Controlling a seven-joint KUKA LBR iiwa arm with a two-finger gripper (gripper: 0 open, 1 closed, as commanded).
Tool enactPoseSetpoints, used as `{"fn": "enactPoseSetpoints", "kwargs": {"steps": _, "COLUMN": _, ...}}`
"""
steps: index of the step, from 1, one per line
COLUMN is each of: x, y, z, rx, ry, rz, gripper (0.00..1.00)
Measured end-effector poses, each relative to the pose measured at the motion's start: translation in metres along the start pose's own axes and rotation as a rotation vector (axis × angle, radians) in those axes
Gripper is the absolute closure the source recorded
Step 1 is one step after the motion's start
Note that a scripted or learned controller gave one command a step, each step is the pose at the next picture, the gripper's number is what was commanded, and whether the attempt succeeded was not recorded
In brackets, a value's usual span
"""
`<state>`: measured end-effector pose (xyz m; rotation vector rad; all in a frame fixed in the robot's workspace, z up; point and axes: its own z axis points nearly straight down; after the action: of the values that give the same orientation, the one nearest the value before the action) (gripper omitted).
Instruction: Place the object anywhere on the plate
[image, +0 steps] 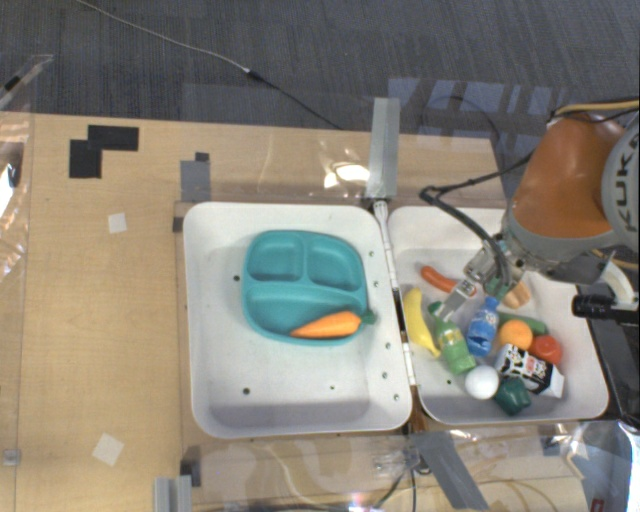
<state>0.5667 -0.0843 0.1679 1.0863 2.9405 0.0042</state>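
A teal divided plate (300, 270) lies in the left bin (215, 330). An orange toy carrot (327, 324) rests on the plate's near rim, its green top pointing right. My gripper (466, 293) hangs over the right bin (590, 395), its fingers spread above the pile of toys, with nothing visible between them. Just under and beside it lie a green bottle (451, 346), a blue bottle (483, 327) and a red-orange sausage shape (436, 277).
The right bin also holds a yellow banana (418, 323), an orange ball (516, 333), a red piece (547, 349), a white ball (482, 382), a dark green piece (513, 398) and a black-and-white carton (529, 370). A metal divider (384, 150) stands between the bins.
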Motion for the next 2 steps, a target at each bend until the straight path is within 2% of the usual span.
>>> {"fn": "enactPoseSetpoints", "kwargs": {"steps": 1, "x": -0.002, "y": 0.003, "z": -0.012, "rx": -0.007, "ry": -0.008, "rz": -0.001, "gripper": 1.0}}
{"fn": "enactPoseSetpoints", "kwargs": {"steps": 2, "x": 0.002, "y": 0.068, "z": -0.018, "rx": -0.002, "ry": 0.0, "rz": 0.209, "gripper": 1.0}}
